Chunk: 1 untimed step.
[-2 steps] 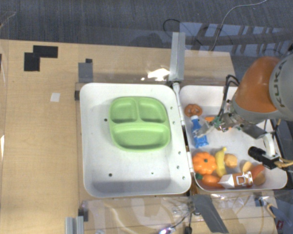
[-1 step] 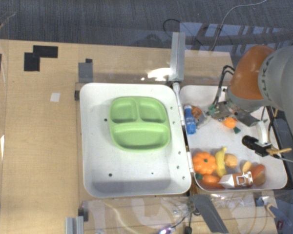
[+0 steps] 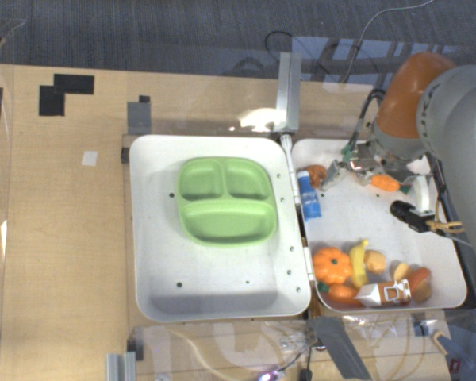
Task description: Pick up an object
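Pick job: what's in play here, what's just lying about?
In play: tool over the right bin; in the bin, carrot, blue tube, pumpkin, banana, carton.

Lying about: green tray in the left bin, away from the tool.

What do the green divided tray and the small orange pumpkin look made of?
The green divided tray looks like moulded plastic, matte, with rounded compartment edges. The small orange pumpkin is probably toy plastic or rubber, smooth and evenly coloured; too small to be sure.
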Motion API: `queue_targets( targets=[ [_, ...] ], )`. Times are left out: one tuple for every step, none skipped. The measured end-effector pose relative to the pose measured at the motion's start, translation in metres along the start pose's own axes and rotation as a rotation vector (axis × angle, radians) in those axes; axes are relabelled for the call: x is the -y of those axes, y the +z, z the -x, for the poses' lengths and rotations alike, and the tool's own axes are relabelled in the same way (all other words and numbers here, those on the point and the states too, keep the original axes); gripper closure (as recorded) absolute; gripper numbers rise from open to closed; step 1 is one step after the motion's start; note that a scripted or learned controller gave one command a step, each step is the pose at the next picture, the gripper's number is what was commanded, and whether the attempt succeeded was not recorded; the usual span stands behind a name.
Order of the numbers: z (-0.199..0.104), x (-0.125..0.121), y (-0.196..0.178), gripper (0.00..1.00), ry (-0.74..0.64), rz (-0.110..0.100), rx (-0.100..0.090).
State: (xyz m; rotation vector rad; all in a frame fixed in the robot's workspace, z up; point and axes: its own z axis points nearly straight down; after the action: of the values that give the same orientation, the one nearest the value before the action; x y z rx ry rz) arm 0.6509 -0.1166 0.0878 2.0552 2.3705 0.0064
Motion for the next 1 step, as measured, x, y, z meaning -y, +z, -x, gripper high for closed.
queue_targets(
  targets=[
    [0.0025,0.0412,-0.0458,0.00,0.285,0.000,0.001]
  ],
)
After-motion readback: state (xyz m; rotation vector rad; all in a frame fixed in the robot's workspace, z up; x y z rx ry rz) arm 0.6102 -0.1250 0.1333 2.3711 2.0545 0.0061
